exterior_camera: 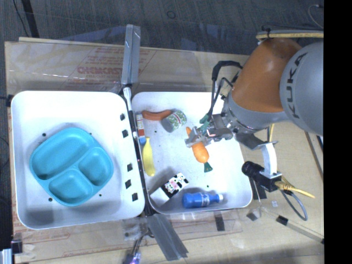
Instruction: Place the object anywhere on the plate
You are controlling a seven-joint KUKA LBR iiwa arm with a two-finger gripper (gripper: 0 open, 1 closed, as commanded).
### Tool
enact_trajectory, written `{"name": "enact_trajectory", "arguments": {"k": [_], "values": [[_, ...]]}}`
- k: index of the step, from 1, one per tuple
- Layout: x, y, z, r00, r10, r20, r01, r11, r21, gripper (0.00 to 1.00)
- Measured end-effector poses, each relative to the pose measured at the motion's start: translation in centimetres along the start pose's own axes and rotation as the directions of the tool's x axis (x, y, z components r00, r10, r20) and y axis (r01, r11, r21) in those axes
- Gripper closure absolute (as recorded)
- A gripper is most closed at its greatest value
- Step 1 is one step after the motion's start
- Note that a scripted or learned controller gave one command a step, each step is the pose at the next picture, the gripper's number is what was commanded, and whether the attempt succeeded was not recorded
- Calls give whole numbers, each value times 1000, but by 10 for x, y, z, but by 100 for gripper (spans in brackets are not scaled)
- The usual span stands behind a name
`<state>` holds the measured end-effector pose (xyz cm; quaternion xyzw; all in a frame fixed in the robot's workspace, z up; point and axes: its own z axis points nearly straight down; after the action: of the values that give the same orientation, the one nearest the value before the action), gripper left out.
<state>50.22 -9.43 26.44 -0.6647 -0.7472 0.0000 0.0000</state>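
Up and to the view's left of the gripper (201,133) lies a reddish sausage (157,114), with a small greenish can (174,120) (on its side) touching its end. Farther left rests a yellow banana (148,155). Below the gripper sit a black-and-white cow toy (175,184) and a blue bottle (201,199), near the right bin (242,199) rim.

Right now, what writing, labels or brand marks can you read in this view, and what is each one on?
"KUKA": dark letters on the grey arm housing, partly cut off at the edge.
Reddish print on the sheet behind the bins: too faint and blurred to read.
Label on the small can: too small to read.
Label on the blue bottle: too small to read.
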Motion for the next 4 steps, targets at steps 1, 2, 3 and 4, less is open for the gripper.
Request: {"name": "enact_trajectory", "arguments": {"k": [1, 2, 3, 4], "values": [[68, 28, 31, 999, -50, -1, 50, 999, 4, 100], [155, 58, 67, 1000, -24, 0, 24, 1000, 6, 100], [226, 35, 73, 993, -121, -1, 121, 993, 7, 100], [255, 76, 120, 870, -493, -1, 493, 870, 4, 100]]}}
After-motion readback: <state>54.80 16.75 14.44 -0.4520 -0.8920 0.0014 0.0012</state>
